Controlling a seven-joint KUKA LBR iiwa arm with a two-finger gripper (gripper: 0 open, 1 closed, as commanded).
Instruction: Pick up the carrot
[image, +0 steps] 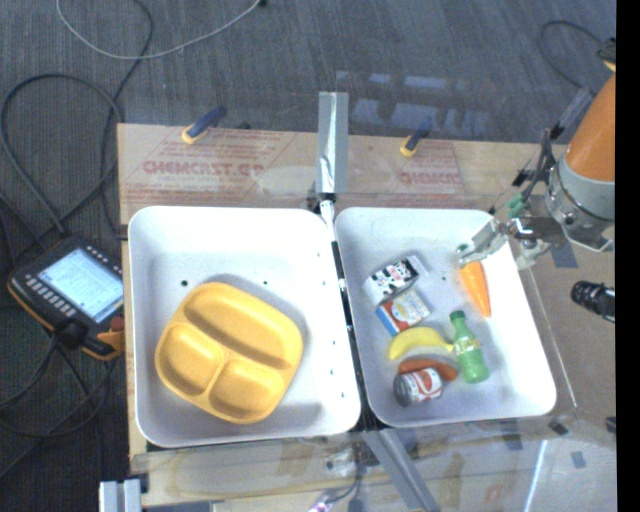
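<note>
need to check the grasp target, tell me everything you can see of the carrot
The carrot is a small orange cone, smooth like a plastic toy. It lies in the right bin near its far right side, thick end up by the gripper, tip pointing toward the near edge. It lies apart from the green bottle. Whether the gripper touches it cannot be told.

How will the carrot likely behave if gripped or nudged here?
The carrot looks like smooth moulded plastic, so probably stiff, light and somewhat slippery. Its tapered, rounded shape lying flat suggests it may roll or pivot if the gripper pushes it off-centre.
</note>
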